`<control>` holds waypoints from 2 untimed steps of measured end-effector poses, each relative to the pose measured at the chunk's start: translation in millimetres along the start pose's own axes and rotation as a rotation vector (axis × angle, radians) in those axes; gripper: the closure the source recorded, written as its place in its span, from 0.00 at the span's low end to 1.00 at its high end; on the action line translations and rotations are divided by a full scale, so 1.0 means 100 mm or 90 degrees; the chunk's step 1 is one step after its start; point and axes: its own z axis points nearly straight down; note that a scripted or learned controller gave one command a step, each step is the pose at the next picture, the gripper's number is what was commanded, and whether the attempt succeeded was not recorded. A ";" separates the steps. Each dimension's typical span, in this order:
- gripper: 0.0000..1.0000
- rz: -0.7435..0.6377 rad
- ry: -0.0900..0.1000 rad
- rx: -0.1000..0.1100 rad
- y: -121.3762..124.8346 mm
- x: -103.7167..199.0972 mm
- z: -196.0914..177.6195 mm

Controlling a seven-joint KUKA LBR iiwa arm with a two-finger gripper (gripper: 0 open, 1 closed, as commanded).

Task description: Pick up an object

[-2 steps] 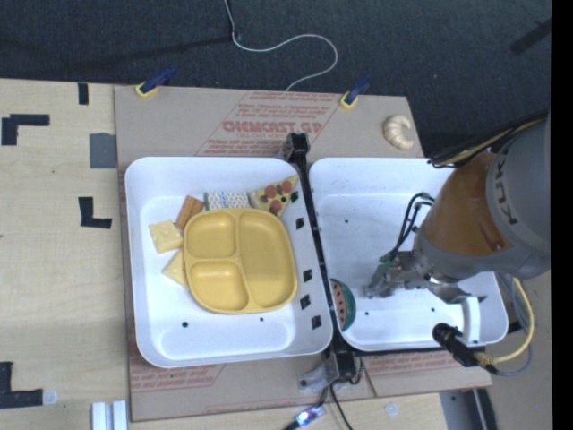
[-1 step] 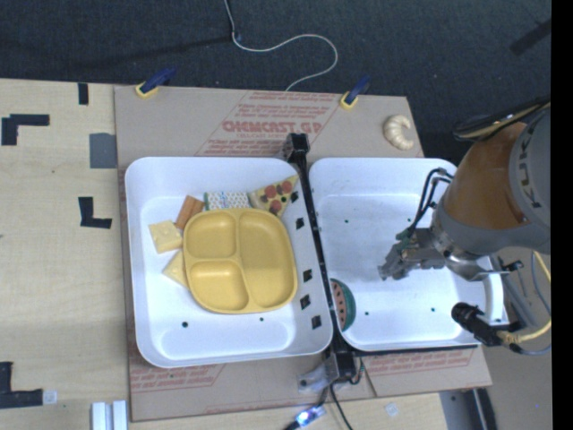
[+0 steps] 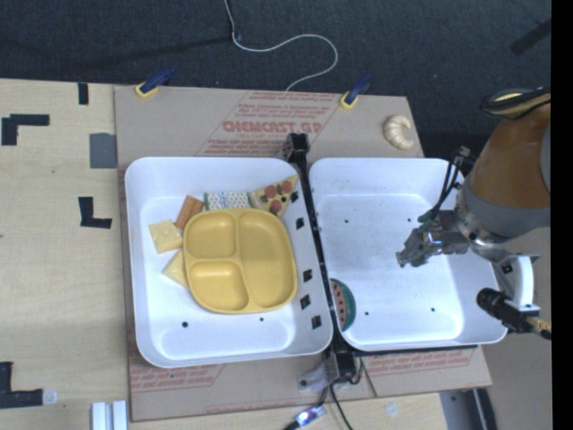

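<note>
The gripper hung over the right bin near its right edge with nothing seen in it, I could not tell its state, and the yellow plate sat unpicked in the left bin.

The yellow plate hides most of the flat pieces beneath it.

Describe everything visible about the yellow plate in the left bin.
The yellow plate is a rounded-square divided dish, apparently plastic, with three compartments: two on the far side, one wide on the near side. It lies flat and upright in the left bin, tilted slightly in plan. It overlaps tan crackers at its left edge and a patterned item at its far edge.
</note>
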 end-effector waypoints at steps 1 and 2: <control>1.00 0.000 0.001 0.003 0.00 0.01 -0.12; 1.00 -0.003 0.002 0.003 0.14 0.48 -0.16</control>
